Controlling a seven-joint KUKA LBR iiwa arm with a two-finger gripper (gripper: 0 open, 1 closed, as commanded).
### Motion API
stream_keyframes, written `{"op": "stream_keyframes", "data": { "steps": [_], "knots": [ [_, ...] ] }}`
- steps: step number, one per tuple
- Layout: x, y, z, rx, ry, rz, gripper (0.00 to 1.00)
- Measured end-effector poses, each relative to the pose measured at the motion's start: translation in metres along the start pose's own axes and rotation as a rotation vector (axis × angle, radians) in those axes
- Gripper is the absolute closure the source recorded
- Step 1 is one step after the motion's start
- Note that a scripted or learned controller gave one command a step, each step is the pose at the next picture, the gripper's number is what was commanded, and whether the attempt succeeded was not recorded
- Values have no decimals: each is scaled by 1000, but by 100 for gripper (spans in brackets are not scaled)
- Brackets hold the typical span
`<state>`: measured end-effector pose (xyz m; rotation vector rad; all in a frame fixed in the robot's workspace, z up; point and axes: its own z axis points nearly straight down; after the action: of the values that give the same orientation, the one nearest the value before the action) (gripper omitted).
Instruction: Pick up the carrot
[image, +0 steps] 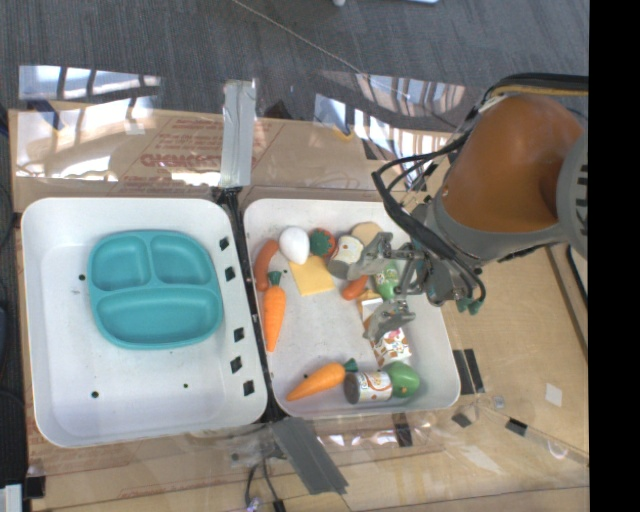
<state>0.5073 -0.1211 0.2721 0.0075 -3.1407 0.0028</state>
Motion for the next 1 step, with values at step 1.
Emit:
{"op": "stream_keyframes", "data": {
  "steps": [1],
  "knots": [
    [28, 81, 82, -4, 6, -142, 0]
  ]
}}
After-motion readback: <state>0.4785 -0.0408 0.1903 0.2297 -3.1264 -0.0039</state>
